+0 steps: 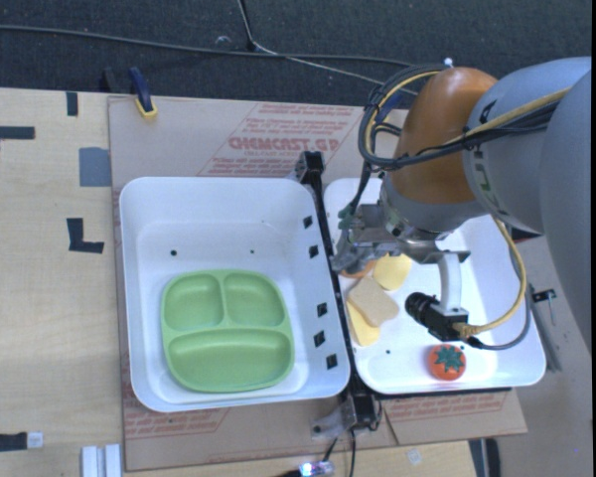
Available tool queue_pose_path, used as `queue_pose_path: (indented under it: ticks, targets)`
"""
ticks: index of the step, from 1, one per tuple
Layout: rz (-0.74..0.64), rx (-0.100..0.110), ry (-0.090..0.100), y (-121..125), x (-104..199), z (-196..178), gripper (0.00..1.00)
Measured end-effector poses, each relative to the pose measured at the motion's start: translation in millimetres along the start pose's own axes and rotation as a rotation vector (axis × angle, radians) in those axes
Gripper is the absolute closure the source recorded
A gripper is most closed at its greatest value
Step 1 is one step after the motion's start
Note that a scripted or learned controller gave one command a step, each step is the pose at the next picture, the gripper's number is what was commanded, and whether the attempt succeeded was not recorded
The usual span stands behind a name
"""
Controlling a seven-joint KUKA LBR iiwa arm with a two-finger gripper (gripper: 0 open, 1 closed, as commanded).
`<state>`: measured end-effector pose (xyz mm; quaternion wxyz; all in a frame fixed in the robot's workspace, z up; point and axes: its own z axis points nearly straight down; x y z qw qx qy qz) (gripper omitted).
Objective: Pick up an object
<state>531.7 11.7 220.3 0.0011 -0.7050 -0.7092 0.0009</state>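
One gripper (356, 251) is seen low in the right bin (517, 361), close against that bin's left wall; its fingers are hidden in the dark metal of the wrist, so whether they are parted or closed cannot be told, and nothing is seen held between them. Just beside and below the gripper, pale yellow pieces are noted: a rounded yellow piece (393, 269) partly under the wrist, a tan slice like bread (374, 305) lying over a yellow wedge (364, 328) near the left wall. A small orange-red toy tomato with a green top (447, 362) is seen well apart from the gripper, near the front edge of the same bin. A black cylindrical fitting (433, 316) on the wrist hangs between the slice and the tomato. The left bin (139, 217) is occupied by a green divided plate (226, 330) with three compartments, set toward the front. Both bins rest on a cardboard sheet (278, 137) printed in red; "CHEMCAST GP" can be partly read, the smaller lines being too blurred. A blue and yellow clamp (141, 92) is noted at the sheet's far left corner.
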Motion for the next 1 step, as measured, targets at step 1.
queue_pose_path:
  ticks: [1]
  targets:
    - [-0.002, -0.001, 0.001, 13.3, 59.6, 7.2, 1.0]
